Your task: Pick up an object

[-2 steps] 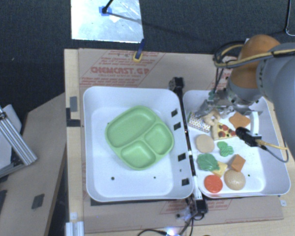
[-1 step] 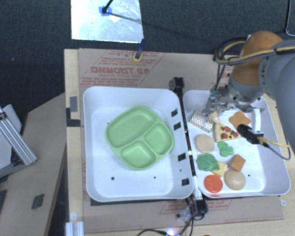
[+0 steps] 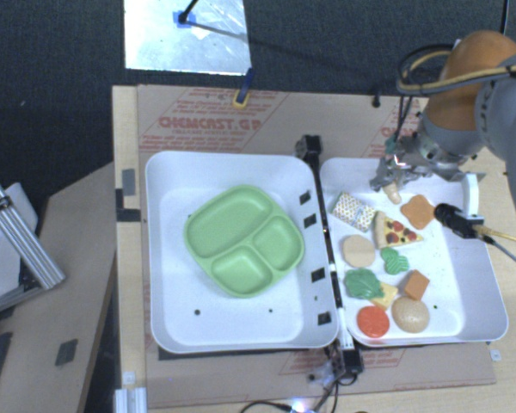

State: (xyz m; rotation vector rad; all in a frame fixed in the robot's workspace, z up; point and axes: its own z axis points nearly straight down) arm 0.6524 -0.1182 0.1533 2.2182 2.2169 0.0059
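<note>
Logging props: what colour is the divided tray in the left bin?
Light green, the divided tray, seen plainly in the camera view.

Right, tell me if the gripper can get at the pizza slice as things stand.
Probably yes. The pizza slice lies uncovered in the right bin, and the gripper hangs just beyond it, though neighbouring toys crowd its sides.

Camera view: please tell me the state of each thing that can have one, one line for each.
green divided plate: lying flat in the left bin, tilted askew, compartments bare
pizza slice toy: lying flat in the right bin
red tomato toy: resting near the right bin's front edge
end effector: low over the right bin's far end, nothing seen held
</note>
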